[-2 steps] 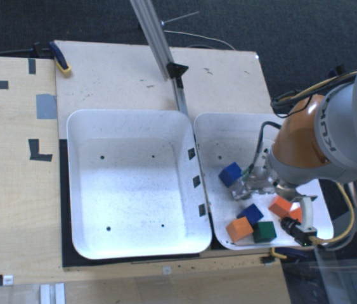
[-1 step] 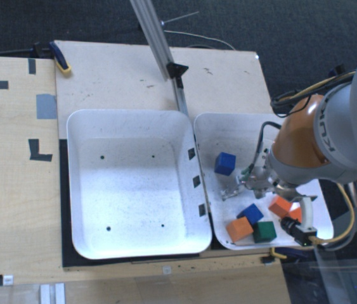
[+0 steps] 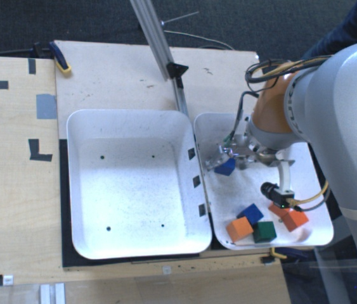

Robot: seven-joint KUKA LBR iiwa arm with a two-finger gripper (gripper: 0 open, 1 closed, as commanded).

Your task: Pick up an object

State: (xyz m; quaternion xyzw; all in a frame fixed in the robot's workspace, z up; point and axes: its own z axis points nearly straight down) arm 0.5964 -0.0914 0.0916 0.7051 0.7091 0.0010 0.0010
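Gripper closed on a blue block over the right bin, orange block, green block, second blue block and red-orange block lying near its front edge

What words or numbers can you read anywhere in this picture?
None can be read. The blocks in the right bin, like the blue block by the gripper, have plain faces. The black squares on the left bin rim and the dark tape shapes on the bench carry no writing.
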